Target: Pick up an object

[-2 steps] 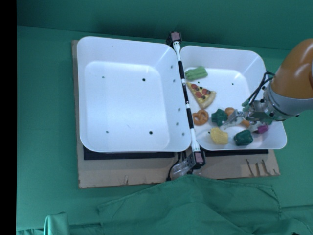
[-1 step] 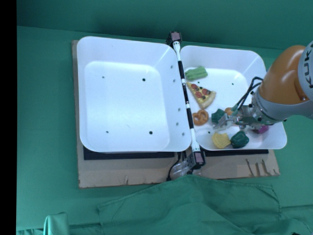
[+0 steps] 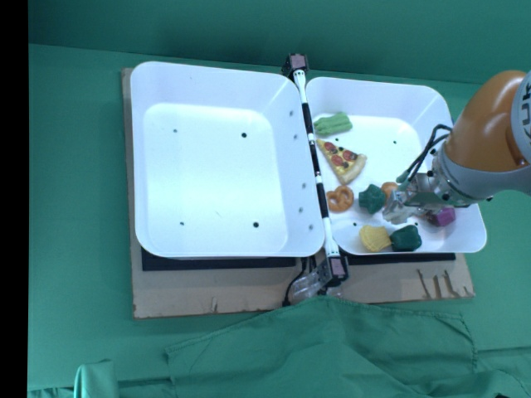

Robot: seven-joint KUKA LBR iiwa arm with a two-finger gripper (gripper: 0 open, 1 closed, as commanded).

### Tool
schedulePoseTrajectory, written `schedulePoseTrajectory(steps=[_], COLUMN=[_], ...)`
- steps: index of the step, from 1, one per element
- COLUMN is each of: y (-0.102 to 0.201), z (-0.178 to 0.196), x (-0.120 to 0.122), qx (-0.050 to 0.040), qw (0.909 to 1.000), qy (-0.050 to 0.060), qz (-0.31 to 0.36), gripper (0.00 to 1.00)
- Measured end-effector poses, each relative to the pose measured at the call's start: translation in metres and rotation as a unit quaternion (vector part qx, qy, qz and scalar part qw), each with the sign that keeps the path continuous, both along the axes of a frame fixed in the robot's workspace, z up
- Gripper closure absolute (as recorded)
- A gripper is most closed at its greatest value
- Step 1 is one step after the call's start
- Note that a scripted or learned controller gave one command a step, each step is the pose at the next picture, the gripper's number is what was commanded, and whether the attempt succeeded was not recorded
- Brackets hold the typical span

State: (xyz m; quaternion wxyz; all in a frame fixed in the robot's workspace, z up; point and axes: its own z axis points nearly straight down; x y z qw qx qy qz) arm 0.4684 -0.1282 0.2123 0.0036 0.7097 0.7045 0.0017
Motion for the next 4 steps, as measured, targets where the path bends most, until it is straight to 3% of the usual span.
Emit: schedulePoseTrajectory(steps=[1, 2, 4], y=[0.000, -0.001, -0.005], z=[0.000, 0.011, 0.109], x=[0.000, 0.001, -0.002], qx=[0.0004, -0.0008, -0.0005], qw=[1.0000, 1.0000, 1.0000], qy=[0.001, -0.002, -0.001], qz=[0.000, -0.002, 0.005], gripper=[0.00, 1.00, 1.00])
